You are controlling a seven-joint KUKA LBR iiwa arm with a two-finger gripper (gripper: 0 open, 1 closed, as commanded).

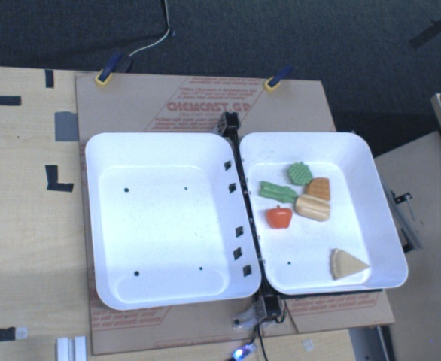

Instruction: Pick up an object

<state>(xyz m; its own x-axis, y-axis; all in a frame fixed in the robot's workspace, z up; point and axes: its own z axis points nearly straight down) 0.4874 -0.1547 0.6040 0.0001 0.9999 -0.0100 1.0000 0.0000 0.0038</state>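
Camera view. Two shallow white bins sit side by side on a cardboard sheet [205,104] laid over the surface [25,201]; the sheet is pinned at its far edge by two clamps with yellow and blue handles [109,68], presumably to stop it sliding. The left bin [100,201] carries no objects. The right bin [371,201] holds all candidates for the pick.

Contents of the right bin: a green textured piece [299,173] toward the far side; just beside it an orange block [318,187]; a long green item [278,192] lying near the dividing wall; a tan bread-like roll [312,207] touching or nearly touching the orange block; a small red tomato-like piece [279,217] just in front of the long green item. These five form a loose cluster. A tan wedge [347,264] lies well apart, near the front right corner.

Judgement: the wedge, standing alone, offers the clearest approach; the clustered items risk being nudged together.

State of the tool: cannot tell. No object is lifted; the pick is not yet begun.
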